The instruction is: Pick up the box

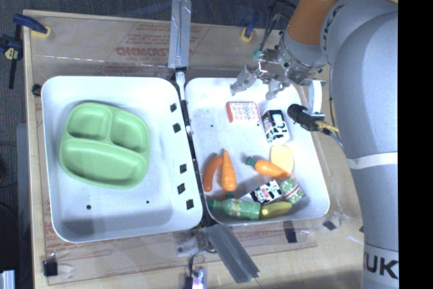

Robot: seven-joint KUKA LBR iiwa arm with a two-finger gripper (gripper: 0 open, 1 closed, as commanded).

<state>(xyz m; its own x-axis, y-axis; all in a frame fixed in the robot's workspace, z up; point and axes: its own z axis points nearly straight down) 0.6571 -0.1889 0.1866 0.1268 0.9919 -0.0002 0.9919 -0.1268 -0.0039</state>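
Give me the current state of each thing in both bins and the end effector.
end effector: open, above the right bin's far edge, holding nothing
box: flat in right bin, ungrasped
carrots: lying side by side
green tray: flat in left bin
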